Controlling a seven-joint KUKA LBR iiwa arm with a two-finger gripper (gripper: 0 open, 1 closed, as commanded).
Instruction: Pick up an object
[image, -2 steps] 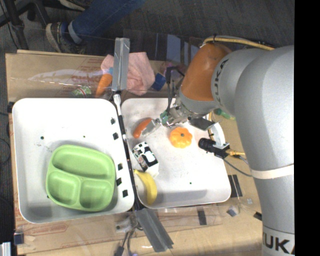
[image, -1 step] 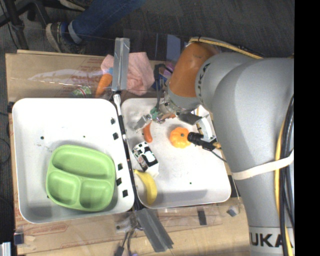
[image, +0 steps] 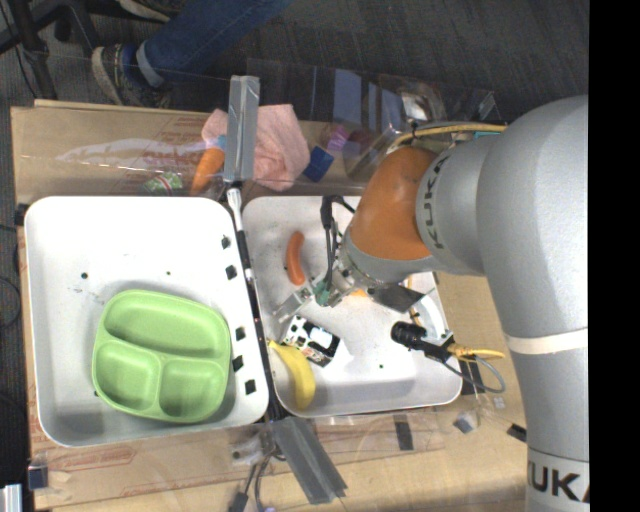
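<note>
Looking down on the bench, you find the tool (image: 318, 292) low inside the right bin (image: 425, 392), toward its left half. The grey arm (image: 520, 220) crosses in over the bin's right rim and covers its upper right corner. You cannot tell from this slant whether the tool is clenched or released, and nothing is plainly seen in its grasp.

Three loose things share that bin. An orange-red stick (image: 294, 258) lies lengthwise near the left wall, just up and left of the tool. A black-and-white packet (image: 312, 341) lies just below the tool, apart from the walls. A banana (image: 297, 375) sits in the lower left corner, close against the left wall and near the bottom rim, with the packet just beside it.

Your open floor in the right bin is the bare white patch at lower middle and lower right.

In the left bin (image: 120, 240) a green divided plate (image: 160, 350) fills the lower half, close to the bottom wall, and the upper half is bare. Beyond the bins' top rims a pink cloth (image: 278, 140) rests on the bench.
</note>
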